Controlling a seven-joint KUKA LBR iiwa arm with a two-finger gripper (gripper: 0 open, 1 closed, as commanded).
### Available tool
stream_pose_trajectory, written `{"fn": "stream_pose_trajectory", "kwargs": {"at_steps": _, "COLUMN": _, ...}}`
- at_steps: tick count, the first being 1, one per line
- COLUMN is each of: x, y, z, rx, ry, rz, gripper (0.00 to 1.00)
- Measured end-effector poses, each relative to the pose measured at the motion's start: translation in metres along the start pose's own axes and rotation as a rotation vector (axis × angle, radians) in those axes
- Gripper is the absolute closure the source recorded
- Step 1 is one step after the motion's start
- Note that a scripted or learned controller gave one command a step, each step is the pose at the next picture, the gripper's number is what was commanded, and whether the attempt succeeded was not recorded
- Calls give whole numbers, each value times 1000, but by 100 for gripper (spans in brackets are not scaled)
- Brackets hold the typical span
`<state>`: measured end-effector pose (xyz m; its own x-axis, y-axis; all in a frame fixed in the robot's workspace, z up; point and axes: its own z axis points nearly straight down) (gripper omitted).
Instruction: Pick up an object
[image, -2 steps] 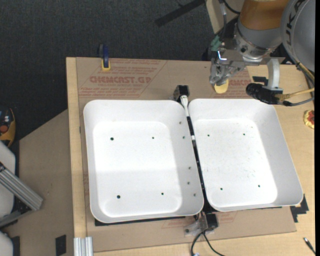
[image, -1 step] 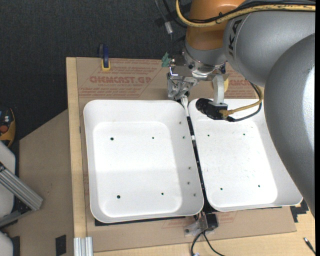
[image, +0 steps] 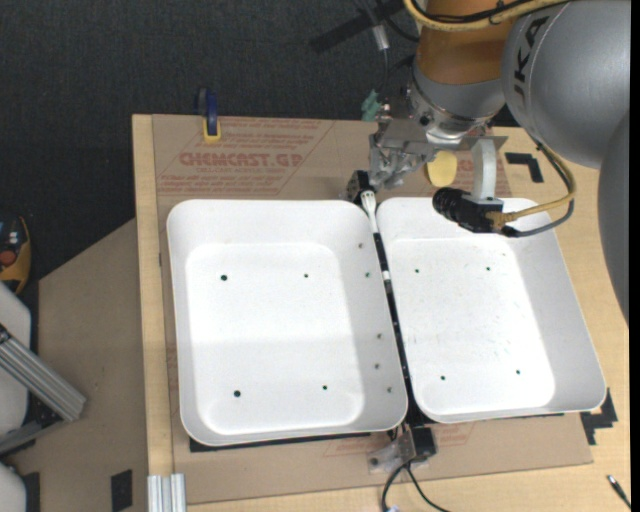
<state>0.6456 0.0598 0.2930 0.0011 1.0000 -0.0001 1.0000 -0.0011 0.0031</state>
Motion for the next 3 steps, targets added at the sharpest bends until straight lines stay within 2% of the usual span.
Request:
{"fn": "stream_pose_trajectory", "kwargs": {"at_steps": 1, "x": 9, "y": -27, "z": -35, "rx": -1, "ry": 1, "rz": -2, "gripper": 100}}
{"fn": "stream_pose_trajectory", "kwargs": {"at_steps": 2, "x": 10, "y": 21, "z": 17, "rx": 1, "ry": -1, "rz": -2, "gripper": 100}}
{"fn": "stream_pose_trajectory", "kwargs": {"at_steps": 3, "x": 4, "y": 16, "z": -20, "rx": -3, "ry": 0, "rz": -1, "gripper": 100}}
